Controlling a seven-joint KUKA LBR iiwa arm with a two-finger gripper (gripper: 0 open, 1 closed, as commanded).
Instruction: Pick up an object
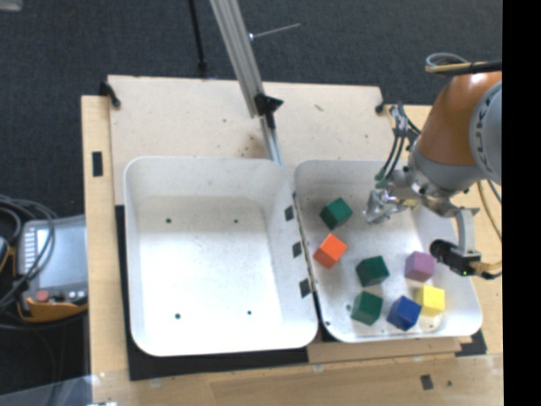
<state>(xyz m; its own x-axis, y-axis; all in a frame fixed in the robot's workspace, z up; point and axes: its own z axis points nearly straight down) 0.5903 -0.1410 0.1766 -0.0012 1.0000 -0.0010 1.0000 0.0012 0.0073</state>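
Operator: Bins first. How many, and what do they contain?

Technician: Two shallow white bins sit side by side on the bench point(101, 227). The left bin point(211, 252) shows only a few dark specks on its floor. The right bin point(355, 184) contains seven blocks.

Operator: Break down the blocks by colour.

Technician: Three green: one green block point(336, 212) near the top of the group, a second green block point(372, 270) in the middle, a third green block point(367, 307) at the lower edge. One orange block point(330, 249) lies close to the divider side. One purple block point(419, 266), one yellow block point(432, 299) and one blue block point(404, 312) sit at the right; blue touches yellow.

Operator: Arm and end effector?

Technician: The arm point(456, 134) enters from the right. The gripper point(378, 210) hangs over the right bin, just beside the upper green block, to its right. Nothing is visible between its tips. Finger spacing cannot be determined from this angle.
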